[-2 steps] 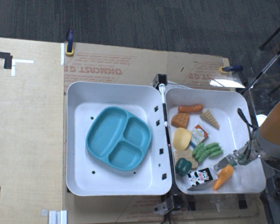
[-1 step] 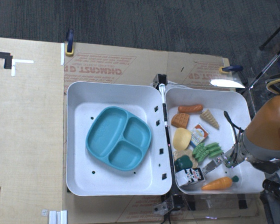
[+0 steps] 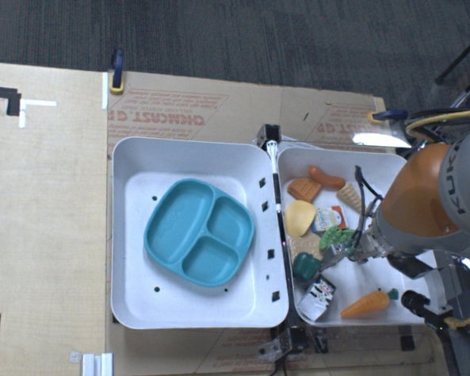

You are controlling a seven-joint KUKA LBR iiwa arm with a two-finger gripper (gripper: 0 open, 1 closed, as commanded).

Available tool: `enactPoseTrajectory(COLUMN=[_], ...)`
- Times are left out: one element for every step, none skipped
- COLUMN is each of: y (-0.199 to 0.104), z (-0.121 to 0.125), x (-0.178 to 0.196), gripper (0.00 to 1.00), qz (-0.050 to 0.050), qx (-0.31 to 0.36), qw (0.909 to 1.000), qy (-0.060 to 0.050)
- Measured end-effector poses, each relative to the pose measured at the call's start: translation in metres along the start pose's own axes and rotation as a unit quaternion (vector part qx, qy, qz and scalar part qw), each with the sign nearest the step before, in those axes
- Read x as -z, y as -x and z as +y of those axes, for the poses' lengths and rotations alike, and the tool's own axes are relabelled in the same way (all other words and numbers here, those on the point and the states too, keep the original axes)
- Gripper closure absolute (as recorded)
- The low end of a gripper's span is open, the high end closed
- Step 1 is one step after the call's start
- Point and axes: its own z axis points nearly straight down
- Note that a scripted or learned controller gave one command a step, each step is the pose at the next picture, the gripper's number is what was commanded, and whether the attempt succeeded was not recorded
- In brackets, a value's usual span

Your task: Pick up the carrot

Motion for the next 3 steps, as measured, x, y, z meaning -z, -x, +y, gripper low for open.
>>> enactPoseTrajectory(y=[-0.114, -0.055, -0.041], z=[0.073, 0.102, 0.128], x=[0.098, 0.096, 0.095], gripper=[0.00, 0.00, 0.00], qz=[0.011, 0.010, 0.009], qx=[0.030, 0.063, -0.074], qw=[0.9995, 0.9979, 0.9972], qy=[-0.005, -0.006, -0.007])
